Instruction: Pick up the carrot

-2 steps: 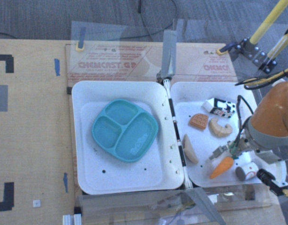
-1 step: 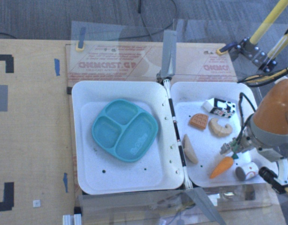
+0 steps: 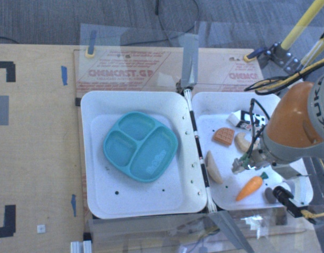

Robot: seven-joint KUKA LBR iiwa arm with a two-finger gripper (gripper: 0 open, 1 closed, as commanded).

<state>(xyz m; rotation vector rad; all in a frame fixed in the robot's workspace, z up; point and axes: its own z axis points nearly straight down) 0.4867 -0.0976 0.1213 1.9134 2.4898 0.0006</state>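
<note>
A wooden counter [image 3: 35, 141] carries the right-hand white bin [image 3: 217, 109]. There the tool [image 3: 245, 164] hangs just at twelve o'clock from the carrot [image 3: 249, 188]. How far open it is cannot be told.

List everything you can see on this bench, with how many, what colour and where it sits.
left bin: one, white, left half of the bench
right bin: one, white, touching the left bin's right side
plate: one, teal, three compartments, in the left bin
carrot: one, orange with a green top, front of the right bin
waffle-like piece: one, brown, middle of the right bin
beige pieces: two, right bin, one by its left wall, one beside the waffle-like piece
arm: one, grey and orange, from the right
tool: one, just behind the carrot
</note>
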